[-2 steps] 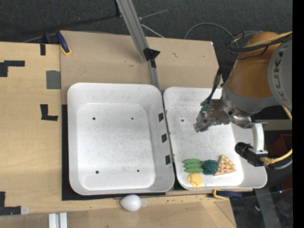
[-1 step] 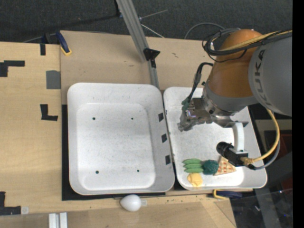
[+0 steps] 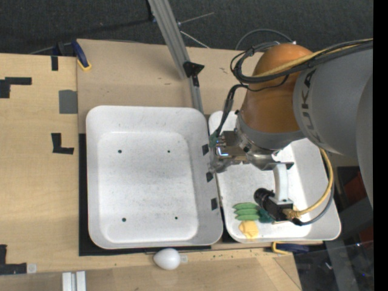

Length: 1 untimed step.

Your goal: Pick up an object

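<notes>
A green ridged object [image 3: 246, 210] lies in the right bin [image 3: 315, 223] near its front left corner, with a small yellow object [image 3: 248, 228] just in front of it. My gripper [image 3: 219, 152] hangs over the left edge of the right bin, close to the divide between the bins, behind the two objects. The wrist body hides the fingertips. Nothing shows held beneath it.
The left bin [image 3: 145, 174] sits beside it, with bare white floor. A white egg-shaped object [image 3: 167, 259] rests on the bench in front of the left bin. A grey metal pole [image 3: 176, 41] slants in from behind. My arm covers much of the right bin.
</notes>
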### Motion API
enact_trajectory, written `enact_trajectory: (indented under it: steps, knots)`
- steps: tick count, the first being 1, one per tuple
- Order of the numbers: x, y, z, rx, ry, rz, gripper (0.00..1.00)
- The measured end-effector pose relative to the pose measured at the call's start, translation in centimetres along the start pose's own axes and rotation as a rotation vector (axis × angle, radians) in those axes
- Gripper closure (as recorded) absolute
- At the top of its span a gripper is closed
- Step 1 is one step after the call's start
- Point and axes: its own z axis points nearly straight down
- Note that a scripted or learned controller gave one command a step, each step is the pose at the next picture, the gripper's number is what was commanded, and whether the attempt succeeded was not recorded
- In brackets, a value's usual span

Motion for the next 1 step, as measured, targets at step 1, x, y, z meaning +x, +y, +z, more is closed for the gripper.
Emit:
enact_trajectory:
  steps: [1]
  knots:
    - [4.94,-0.43,-0.07,0.0,0.0,-0.001,1.0]
